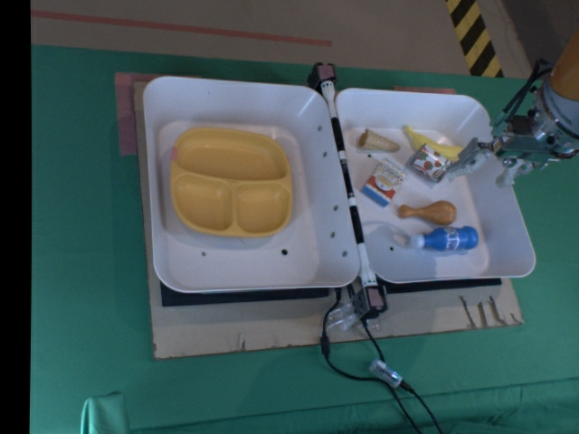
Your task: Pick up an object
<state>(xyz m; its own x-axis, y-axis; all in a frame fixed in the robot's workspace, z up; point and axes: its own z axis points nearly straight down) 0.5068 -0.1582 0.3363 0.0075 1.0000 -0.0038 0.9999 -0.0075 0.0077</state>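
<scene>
The claw [488, 163] is seen over the right edge of the right bin [507, 233], fingers spread apart with nothing between them, so it's released and holding zilch. One finger [468, 156] is parked just beside a small square packet [427, 163], maybe touching it, though that's hard to call from this angle. The arm [565, 84] comes in from the right, orange band visible at the top corner.

Right behind the packet a yellow banana [431, 142] is laid, and a little further left a cone-shaped thing [377, 140] is found, probably an ice cream cone. Below those, a red, white and blue carton [384, 181] is lying flat. Closer to the front of the bin, a brown drumstick [429, 212] is set, and just under it a blue bottle [447, 239] is lying on its side.

The left bin [181, 269] is taken up by a yellow divided plate [232, 181] with three compartments. Both bins are sat on cardboard [208, 333] over the green tabletop [81, 242], and a black cable [362, 364] is trailed off the front.
</scene>
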